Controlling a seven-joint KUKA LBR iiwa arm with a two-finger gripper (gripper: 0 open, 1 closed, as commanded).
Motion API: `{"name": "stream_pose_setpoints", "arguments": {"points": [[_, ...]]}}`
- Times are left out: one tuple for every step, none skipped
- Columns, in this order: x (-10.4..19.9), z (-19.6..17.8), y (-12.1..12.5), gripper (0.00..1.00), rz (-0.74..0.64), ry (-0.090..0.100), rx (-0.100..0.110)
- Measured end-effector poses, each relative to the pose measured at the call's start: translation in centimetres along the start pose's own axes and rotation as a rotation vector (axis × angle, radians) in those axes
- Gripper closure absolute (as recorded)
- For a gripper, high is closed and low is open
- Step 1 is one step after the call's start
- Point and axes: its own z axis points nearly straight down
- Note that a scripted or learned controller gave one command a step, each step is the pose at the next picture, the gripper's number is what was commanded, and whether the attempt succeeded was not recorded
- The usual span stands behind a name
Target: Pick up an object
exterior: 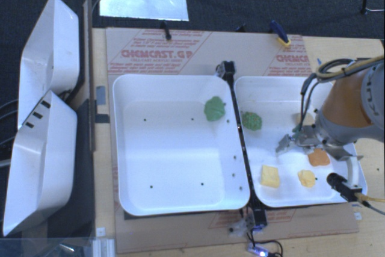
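Note:
My gripper (289,142) hangs low inside the right bin (274,88), near its middle. The grey arm with its orange band (348,100) comes in from the right above it. An orange piece (319,157) lies just right of the gripper. A yellow block (270,176) and a small yellow-orange piece (307,178) rest near the bin's front wall, below the gripper. A green lump (251,121) sits by the right bin's left wall. Another green lump (214,109) lies in the left bin (150,87) near its right wall. I see nothing held in the gripper.
The divider between the bins carries a black clamp (227,69) at the far end. Two spare white bins (45,111) lean at the bench's left. A blue-yellow clip (280,34) sits on the cardboard behind the right bin.

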Motion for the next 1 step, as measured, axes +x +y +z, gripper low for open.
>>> {"name": "stream_pose_setpoints", "arguments": {"points": [[0.01,-1.15,0.11,1.0,0.0,0.0,-0.003]]}}
